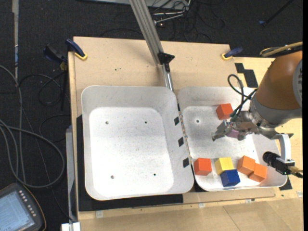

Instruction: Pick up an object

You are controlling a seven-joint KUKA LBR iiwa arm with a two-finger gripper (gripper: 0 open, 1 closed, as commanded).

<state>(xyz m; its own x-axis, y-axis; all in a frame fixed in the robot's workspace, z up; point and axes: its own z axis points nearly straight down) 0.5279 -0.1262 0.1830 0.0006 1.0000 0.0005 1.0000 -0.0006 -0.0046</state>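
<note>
Over the right bin [192,100], my gripper [230,130] is hanging low above the floor of the bin, near its middle. Its fingers [219,133] are pointing toward the left bin and are standing apart; nothing is lying between them. Something small and pinkish [234,134] is showing just under the gripper body, but I cannot tell what it is. My arm [281,88] is reaching in from the right, with its orange band sitting above the grey wrist.

Just above the gripper, an orange block [224,110] is resting on the bin floor, near the fingers but not touching them. Along the near wall of the same bin, five more blocks are lying in a loose row. A second orange block [202,166] is sitting at the left end. Beside it, a yellow block [224,165] is touching a blue block [230,177], which is lying slightly nearer the wall. To their right, two orange blocks [252,168] are lying pressed together in the corner.

Beside the right bin, the left bin [91,143] is sitting edge to edge with it on the bench [120,61]. A metal pole [147,25] is slanting down from the top and ending where the two bins are meeting.
</note>
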